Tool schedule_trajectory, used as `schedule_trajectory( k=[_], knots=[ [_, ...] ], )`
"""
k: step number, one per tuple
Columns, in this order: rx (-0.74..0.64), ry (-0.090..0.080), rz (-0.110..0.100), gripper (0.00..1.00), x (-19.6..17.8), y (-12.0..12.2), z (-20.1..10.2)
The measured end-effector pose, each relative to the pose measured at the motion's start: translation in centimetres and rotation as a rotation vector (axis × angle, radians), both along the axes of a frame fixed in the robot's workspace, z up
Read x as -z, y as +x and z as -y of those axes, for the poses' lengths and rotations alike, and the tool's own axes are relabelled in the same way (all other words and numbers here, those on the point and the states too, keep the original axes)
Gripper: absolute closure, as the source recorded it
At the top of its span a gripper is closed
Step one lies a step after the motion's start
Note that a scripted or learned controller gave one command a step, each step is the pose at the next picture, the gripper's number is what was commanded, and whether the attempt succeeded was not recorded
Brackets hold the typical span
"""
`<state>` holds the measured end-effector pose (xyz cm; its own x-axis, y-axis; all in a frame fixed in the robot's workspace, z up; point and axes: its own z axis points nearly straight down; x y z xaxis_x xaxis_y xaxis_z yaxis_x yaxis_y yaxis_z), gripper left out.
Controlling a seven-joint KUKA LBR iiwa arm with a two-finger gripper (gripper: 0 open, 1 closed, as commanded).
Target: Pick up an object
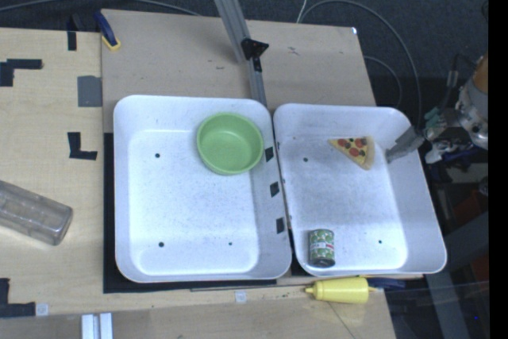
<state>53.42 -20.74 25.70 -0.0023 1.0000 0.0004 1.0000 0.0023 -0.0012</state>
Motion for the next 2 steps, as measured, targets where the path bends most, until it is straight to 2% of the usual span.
schedule_trajectory(
  k=[1,2],
  knots=[
    [0.0,0.0,0.0,0.0,0.0,0.0,0.0],
    [0.001,0.0,-0.004,0.0,4.3,0.1,0.0]
  ],
)
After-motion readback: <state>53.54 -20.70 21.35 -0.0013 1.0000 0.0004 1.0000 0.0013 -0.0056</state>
